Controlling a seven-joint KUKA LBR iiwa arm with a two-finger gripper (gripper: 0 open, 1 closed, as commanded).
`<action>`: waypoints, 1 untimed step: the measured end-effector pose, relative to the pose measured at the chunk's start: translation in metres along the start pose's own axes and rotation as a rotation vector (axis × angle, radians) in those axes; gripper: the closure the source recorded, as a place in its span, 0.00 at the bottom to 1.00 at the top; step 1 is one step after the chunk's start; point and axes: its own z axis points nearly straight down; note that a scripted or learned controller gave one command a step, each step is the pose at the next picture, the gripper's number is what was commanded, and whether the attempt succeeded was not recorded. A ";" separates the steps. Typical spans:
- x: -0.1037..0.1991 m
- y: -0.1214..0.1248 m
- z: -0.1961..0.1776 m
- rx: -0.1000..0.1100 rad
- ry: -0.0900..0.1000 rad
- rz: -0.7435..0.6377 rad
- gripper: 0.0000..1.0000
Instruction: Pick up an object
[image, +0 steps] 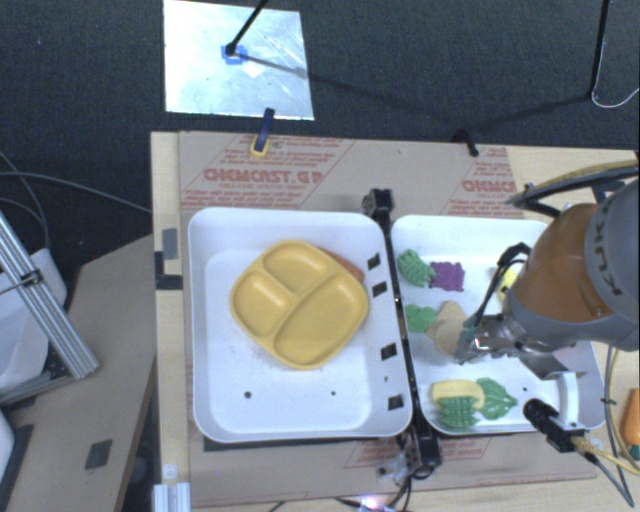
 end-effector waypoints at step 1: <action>0.000 0.001 -0.010 -0.002 0.000 -0.001 1.00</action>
